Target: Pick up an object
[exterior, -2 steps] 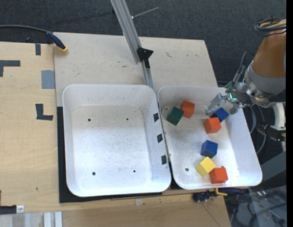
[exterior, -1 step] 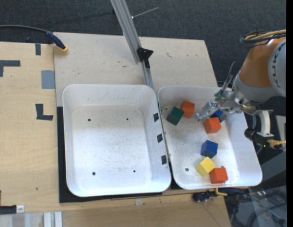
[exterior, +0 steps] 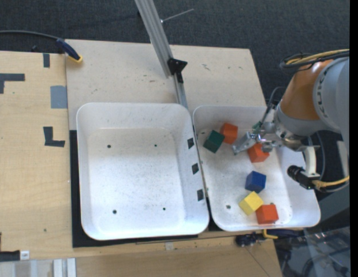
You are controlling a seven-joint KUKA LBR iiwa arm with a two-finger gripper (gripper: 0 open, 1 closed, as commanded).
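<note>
The claw (exterior: 252, 143) hangs low in the right bin (exterior: 222, 215), touching a red block (exterior: 259, 153); whether it grips, I cannot tell. A blue block (exterior: 255, 181) lies just below, open floor to its left.

Two bins sit side by side on the bench (exterior: 138, 68), the left bin (exterior: 86, 154) touching the right bin (exterior: 300, 212) along their shared wall. In the right bin, two blocks (exterior: 214, 141) (exterior: 229, 133) lie close together near the far left corner, with a third block (exterior: 258, 152) to their right just beneath the gripper (exterior: 248, 145), whose arm (exterior: 317, 97) reaches in from the right. Nearer the front lie a fourth block (exterior: 255, 181), a fifth (exterior: 251, 202) before it, and a sixth (exterior: 267, 213) just beside the fifth, by the front wall.
</note>
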